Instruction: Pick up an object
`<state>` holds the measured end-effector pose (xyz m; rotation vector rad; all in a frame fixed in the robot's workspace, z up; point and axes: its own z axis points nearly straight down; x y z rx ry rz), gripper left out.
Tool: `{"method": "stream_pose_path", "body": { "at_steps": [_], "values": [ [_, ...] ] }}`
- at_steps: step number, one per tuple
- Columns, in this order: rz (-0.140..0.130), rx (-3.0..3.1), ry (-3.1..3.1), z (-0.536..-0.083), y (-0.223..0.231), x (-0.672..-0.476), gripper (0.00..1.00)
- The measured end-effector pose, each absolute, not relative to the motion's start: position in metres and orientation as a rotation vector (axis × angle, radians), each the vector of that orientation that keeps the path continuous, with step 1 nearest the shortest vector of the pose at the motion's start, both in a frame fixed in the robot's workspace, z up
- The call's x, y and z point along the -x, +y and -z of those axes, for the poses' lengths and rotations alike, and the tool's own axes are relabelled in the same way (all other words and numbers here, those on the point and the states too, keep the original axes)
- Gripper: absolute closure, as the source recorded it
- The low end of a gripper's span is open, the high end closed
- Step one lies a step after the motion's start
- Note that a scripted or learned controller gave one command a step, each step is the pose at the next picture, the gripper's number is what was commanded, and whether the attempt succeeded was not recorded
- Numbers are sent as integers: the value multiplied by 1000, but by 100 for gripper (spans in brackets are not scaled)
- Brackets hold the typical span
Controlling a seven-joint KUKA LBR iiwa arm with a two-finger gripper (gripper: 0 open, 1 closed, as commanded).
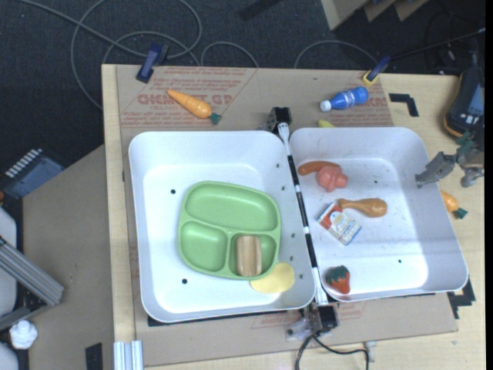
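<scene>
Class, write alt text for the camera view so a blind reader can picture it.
A two-finger gripper hangs open over the right edge of the right white bin, which holds small plastic toy foods. The left white bin holds a green divided plate, a tan bread-like piece in one compartment.

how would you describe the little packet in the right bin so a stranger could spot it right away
Look in the right bin, near its middle. The packet lies just below the tan drumstick. It is the only flat, square thing there, white with red.
</scene>
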<state>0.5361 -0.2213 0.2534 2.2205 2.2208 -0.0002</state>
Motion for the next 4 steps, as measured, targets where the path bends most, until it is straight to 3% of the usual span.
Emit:
{"method": "stream_pose_path", "body": {
  "at_steps": [1,2,3,4],
  "values": [
    [1,-2222,2226,-155,-115,-516,0],
    [-4,-2219,2222,-87,-95,-553,0],
    [-1,-2220,2221,-85,-95,-586,0],
    [3,-2225,2221,-84,-115,-511,0]
  ]
}}
